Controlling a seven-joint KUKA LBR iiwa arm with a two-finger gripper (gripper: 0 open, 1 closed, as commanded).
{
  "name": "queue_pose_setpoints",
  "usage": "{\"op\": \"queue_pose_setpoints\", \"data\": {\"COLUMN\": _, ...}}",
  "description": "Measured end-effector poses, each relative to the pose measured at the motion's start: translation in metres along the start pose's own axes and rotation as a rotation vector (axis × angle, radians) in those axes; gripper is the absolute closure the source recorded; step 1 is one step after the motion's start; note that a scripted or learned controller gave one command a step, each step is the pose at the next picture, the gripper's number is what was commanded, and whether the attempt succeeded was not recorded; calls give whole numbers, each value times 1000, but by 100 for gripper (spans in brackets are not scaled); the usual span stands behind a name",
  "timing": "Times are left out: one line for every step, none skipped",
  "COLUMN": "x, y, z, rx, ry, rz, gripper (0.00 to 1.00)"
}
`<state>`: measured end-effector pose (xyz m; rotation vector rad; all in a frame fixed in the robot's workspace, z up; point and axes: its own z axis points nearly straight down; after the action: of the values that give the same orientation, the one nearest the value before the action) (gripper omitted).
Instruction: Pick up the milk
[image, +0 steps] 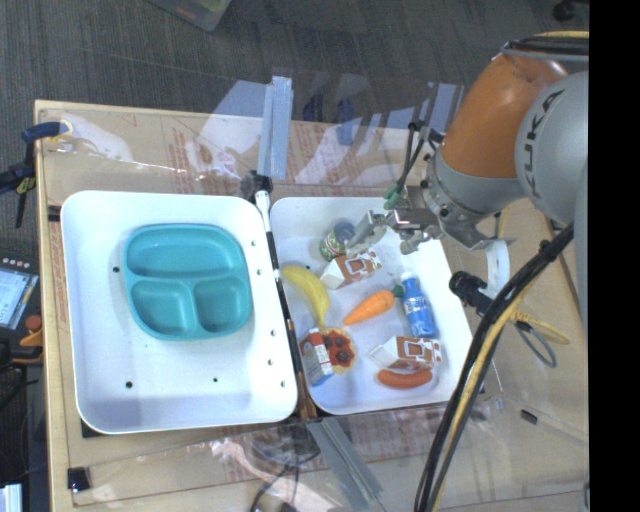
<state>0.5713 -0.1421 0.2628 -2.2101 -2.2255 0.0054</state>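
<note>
Presently the fingers (378, 226), aperture indeterminable, hover beside the milk (356, 268); crowding by the banana (308, 290) risks a misgrasp.

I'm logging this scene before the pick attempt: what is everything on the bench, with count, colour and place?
bins: 2, white, side by side
tray: 1, teal, three compartments, in left bin
banana: 1, yellow, right bin, left side
carrot: 1, orange, right bin, centre
milk cartons: 2, white and brown, one near the gripper, one near the front
bottle: 1, blue, right side
sausage: 1, red, front
can: 1, green label, back
arm: 1, grey and orange, from right
gripper: 1, above right bin's back
</note>
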Motion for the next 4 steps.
{"op": "queue_pose_setpoints", "data": {"x": -4, "y": -3, "z": 143, "rx": 2, "ry": 0, "rz": -51, "gripper": 0}}
{"op": "queue_pose_setpoints", "data": {"x": -12, "y": 55, "z": 172, "rx": 8, "ry": 0, "rz": -110, "gripper": 0}}
{"op": "queue_pose_setpoints", "data": {"x": -73, "y": 79, "z": 173, "rx": 26, "ry": 5, "rz": -86, "gripper": 0}}
{"op": "queue_pose_setpoints", "data": {"x": -72, "y": 78, "z": 165, "rx": 29, "ry": 4, "rz": -92, "gripper": 100}}
